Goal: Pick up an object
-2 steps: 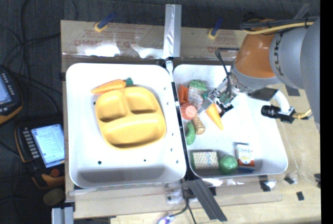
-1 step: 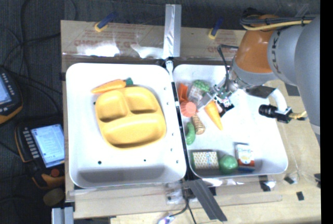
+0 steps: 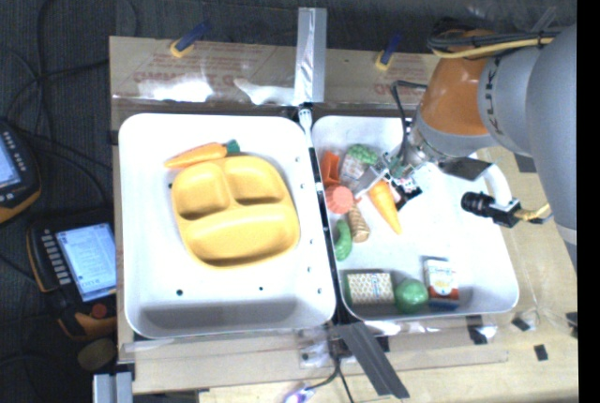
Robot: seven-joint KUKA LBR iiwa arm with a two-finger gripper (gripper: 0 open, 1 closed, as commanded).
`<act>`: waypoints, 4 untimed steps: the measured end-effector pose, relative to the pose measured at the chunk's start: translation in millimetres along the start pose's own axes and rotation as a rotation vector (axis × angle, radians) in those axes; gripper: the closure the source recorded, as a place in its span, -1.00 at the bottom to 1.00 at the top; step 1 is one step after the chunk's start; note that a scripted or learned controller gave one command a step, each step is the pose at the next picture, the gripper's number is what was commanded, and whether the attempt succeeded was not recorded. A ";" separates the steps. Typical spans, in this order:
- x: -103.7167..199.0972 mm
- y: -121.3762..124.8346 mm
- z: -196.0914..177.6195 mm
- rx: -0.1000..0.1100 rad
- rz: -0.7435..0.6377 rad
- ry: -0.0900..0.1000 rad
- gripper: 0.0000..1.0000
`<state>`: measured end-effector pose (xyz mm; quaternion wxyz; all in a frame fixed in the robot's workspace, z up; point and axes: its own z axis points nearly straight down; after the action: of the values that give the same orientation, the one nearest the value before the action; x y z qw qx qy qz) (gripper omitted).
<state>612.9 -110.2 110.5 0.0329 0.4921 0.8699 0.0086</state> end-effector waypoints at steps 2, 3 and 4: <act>6.0 -0.1 -0.1 -0.003 0.237 0.004 -1.00; 7.2 -2.3 -0.3 -0.004 0.358 0.007 -1.00; 11.6 -10.7 -1.0 -0.005 0.442 0.005 -1.00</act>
<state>597.7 -105.7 110.4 0.0291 0.6705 0.7411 0.0189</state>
